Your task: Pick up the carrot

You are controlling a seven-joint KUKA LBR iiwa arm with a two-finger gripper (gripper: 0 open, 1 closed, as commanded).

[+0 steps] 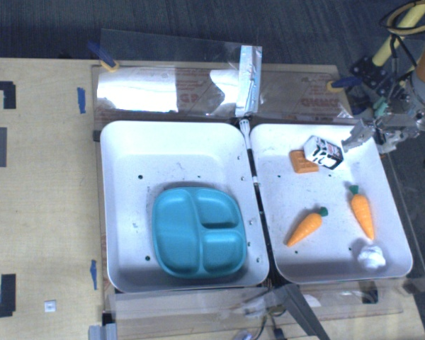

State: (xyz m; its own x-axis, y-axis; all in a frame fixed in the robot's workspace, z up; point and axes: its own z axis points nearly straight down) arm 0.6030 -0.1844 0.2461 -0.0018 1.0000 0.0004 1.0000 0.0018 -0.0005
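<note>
While the left bin (120, 190) carries a blue divided tray (197, 230) toward its near side, the task's things all lie in the right bin (397, 261). Going rightward there: one carrot (304, 227) lies slantwise near the middle, an orange block (302, 161) sits at the far side touching a small black-and-white carton (323, 152), a second carrot (362, 214) lies close to the right wall, and a white crumpled lump (372, 256) rests in the near right corner. Both carrots lie flat on the bin floor, so the pickup is not yet done. The gripper (382, 129) hangs over the bin's far right corner, well apart from either carrot; whether it is spread or closed I cannot tell. Approach, descent and grasp all appear to remain.
</note>
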